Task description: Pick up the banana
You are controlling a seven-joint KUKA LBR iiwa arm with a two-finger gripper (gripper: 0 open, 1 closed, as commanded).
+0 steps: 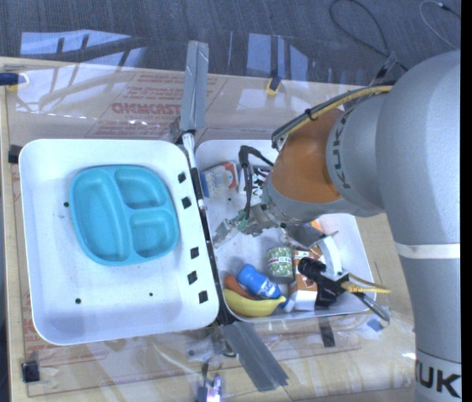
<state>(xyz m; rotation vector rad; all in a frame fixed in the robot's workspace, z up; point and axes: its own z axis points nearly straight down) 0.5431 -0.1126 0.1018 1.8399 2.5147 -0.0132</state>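
Banana (253, 306) lies at lower edge of right bin (355, 229), long axis roughly left-right. Gripper (248, 219) sits above it in frame, slightly left. Can't tell its state from here.

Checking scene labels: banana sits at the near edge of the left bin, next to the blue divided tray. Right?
Not quite. The camera view shows the banana at the near edge of the right bin, among the clutter there. The blue divided tray lies alone in the left bin, apart from the banana.
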